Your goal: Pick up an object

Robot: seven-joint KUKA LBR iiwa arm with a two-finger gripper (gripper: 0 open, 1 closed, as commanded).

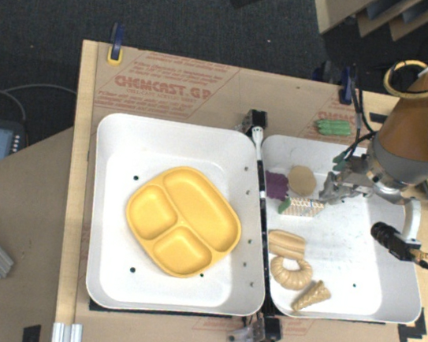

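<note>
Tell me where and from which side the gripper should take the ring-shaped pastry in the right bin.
Probably from straight above, pinching the ring pastry across its band on the right-hand side. It lies flat, the open centre gives a finger room, and the roll crowds its top edge while the cone sits near its lower right.

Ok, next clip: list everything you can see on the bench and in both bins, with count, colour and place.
bench: 1, tan board with red print, under both bins
left bin: 1, white, left half of bench
divided plate: 1, yellow, three compartments, centre of left bin
right bin: 1, white, right half of bench
purple item: 1, purple, upper left of right bin
round piece: 1, tan, beside the purple item
flat patterned item: 1, pale, below the round piece
bun: 1, beige, left side of right bin
ring pastry: 1, tan, below the bun
cone: 1, tan, lower part of right bin
green item: 1, green, on bench above right bin
arm: 1, grey and orange, from the right
gripper: 1, dark metal, over upper right bin near the round piece
</note>
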